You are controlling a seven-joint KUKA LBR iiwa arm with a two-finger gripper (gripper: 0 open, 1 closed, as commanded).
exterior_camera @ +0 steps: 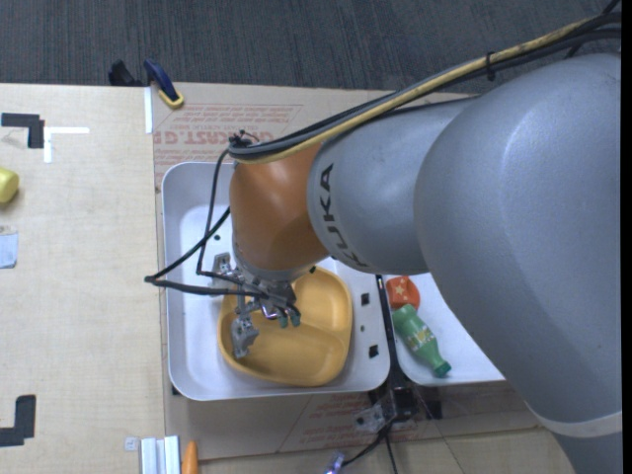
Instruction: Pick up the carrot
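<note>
Arm [444, 196] filled the right side; gripper [259, 326] hung inside yellow bowl [316, 349] in left bin [188, 294], finger state unclear; green bottle [422, 341] and tomato [402, 290] in right bin [474, 363]

A: What lay beyond the bench [79, 294]?
B: A dark grey carpeted floor [296, 18] ran across the top, at twelve o'clock.
A: And the bench itself?
B: It was pale wood, spreading toward nine o'clock, with black marks [25, 126] near its edge and brown cardboard [257, 121] at the centre. The light was even.
</note>
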